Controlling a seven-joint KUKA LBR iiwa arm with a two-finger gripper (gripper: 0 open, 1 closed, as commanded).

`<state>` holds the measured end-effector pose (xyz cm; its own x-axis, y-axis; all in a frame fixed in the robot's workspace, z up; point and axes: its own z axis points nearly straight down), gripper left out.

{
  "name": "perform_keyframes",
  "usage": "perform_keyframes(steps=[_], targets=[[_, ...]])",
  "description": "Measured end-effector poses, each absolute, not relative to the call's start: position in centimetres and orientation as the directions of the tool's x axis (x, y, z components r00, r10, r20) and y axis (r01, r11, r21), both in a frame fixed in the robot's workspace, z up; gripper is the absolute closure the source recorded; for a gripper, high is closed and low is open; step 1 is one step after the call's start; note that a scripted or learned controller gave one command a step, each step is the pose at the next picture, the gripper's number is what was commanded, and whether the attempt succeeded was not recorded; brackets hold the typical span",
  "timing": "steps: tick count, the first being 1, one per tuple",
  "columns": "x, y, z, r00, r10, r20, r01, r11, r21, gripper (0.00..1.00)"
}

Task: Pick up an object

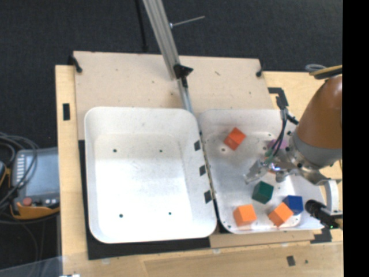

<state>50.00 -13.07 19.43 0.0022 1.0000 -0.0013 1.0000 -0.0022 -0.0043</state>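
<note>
On the wooden bench (144,82), in the right white bin (230,126), the gripper (262,171) hangs just above the green cube (263,192), grip state unclear, with orange cubes (245,214) and a blue cube (293,203) nearby.

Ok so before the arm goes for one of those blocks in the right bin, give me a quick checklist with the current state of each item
1. End effector over the right bin: ok.
2. Nearest target, the green block, sits just below the end effector: ok.
3. Green block clear of the blue block and the orange blocks: ok.
4. Green block between the fingers: not ok.
5. Finger opening: cannot tell.
6. Lone orange block stands apart as a backup target: ok.
</note>
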Motion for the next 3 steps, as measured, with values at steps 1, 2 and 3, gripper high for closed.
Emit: perform_keyframes(steps=[1, 2, 3], targets=[[50.5, -13.0, 15.0, 0.003, 1.000, -0.001, 1.000, -0.003, -0.004, 0.00], [50.8, -12.9, 16.3, 0.007, 1.000, 0.001, 1.000, -0.007, 0.006, 1.00], [50.8, -12.2, 22.4, -0.004, 1.000, -0.001, 1.000, 0.004, 0.008, 1.00]])
